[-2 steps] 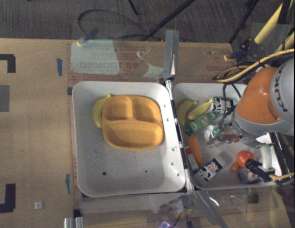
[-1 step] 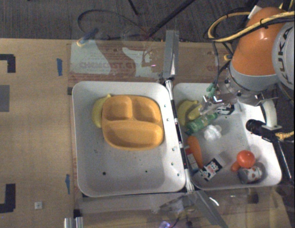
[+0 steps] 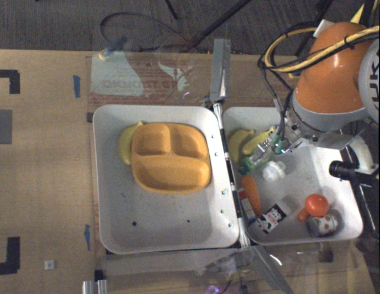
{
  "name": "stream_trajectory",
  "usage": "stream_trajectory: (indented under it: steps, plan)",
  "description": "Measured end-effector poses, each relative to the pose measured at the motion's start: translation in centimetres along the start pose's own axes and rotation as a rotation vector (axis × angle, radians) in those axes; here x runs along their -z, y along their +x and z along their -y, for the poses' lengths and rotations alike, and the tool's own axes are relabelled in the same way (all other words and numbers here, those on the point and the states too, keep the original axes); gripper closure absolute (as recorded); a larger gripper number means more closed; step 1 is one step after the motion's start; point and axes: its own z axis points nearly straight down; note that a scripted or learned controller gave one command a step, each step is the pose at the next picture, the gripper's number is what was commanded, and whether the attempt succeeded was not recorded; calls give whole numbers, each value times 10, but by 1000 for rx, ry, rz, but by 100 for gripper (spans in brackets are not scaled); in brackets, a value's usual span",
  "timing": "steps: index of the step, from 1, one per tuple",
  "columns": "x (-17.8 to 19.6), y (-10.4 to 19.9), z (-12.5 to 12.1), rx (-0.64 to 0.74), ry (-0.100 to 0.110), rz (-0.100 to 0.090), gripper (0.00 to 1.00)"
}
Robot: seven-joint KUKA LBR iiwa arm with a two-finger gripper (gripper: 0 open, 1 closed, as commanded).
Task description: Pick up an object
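Observation:
My gripper (image 3: 272, 146) hangs low over the upper left part of the right bin (image 3: 349, 225), under the orange wrist. Its tip sits right by a yellow banana-like toy (image 3: 242, 141) and a green piece (image 3: 249, 163). A white round object (image 3: 274, 171) lies just below the tip. Further down the bin are an orange carrot (image 3: 251, 195), a small black-and-white carton (image 3: 270, 218), a red-orange ball-shaped toy (image 3: 316, 204) and a small can (image 3: 322, 225). I see nothing clearly held.
The left bin (image 3: 116, 225) holds an orange divided plate (image 3: 171, 157) lying over a yellow object (image 3: 125, 144). A metal divider (image 3: 225, 164) separates the bins. Cables and the bulky arm cover the right bin's upper right corner.

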Motion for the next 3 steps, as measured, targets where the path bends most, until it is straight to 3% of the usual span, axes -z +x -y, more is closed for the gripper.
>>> stream_trajectory:
  steps: [1, 2, 3]
  plan:
    - [-20, 27, 26, 426, 0, 0, 100]
    - [0, -40, 31, 472, -4, 7, 100]
    - [-29, -51, -16, 167, -5, 6, 100]
